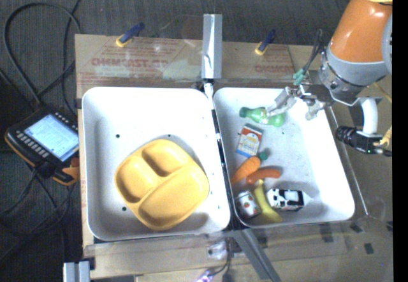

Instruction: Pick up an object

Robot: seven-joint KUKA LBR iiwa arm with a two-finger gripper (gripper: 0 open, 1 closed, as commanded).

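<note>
Dark carpet with trailing black cables is surrounding the table [153, 60], whose brown top is carrying two shallow white plastic bins side by side. In the left bin [102, 108] a yellow divided plastic plate [162, 184] is lying face up, tilted toward the lower right corner. In the right bin [319, 166] a cluster of small toys is sitting: a green plastic bottle-shaped toy [261, 115] near the far wall, a small orange-and-white carton [249, 141] just below it, an orange toy carrot [245, 170] touching or nearly touching an orange sausage-like piece [266, 173], and nearer the front a yellow toy banana [266, 204] lying between a small round can-like item [246, 203] and a black-and-white toy cow [285, 198].

The grey arm with its orange band is reaching in from the right, and the gripper [285, 99] is hanging at the far end of the right bin, its tip right at the green bottle-shaped toy. Whether the gripper is spread or closed I cannot tell at this scale, and nothing is visibly clamped in it.

Judging by this, the pick is only at the approach or contact stage: the green toy is apparently resting on the bin floor, so closing on it and lifting it clear are what is left.
</note>
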